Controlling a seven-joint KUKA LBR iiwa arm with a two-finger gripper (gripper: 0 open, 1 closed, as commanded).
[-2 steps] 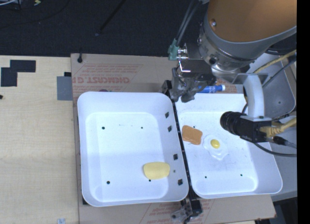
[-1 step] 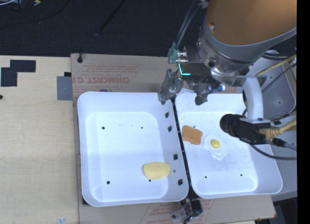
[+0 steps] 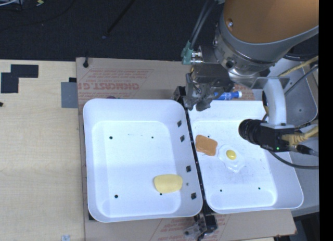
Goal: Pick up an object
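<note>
A yellow object (image 3: 168,183) lies low in the left bin (image 3: 99,156). An orange-brown piece (image 3: 206,145) and fried-egg toy (image 3: 231,156) lie in the right bin (image 3: 281,193), below the end effector (image 3: 200,99), apart from it.

Three pieces in my bins. Left bin (image 3: 99,130): one pale yellow lump (image 3: 168,183), rounded and flat-lying, near the front right corner. Right bin (image 3: 281,193): an orange-brown slab (image 3: 206,145), squarish and lying flat, close to the dividing wall. Just beside it, to the right, a small clear-white piece with a yellow centre (image 3: 231,157). The two look barely apart.
</note>
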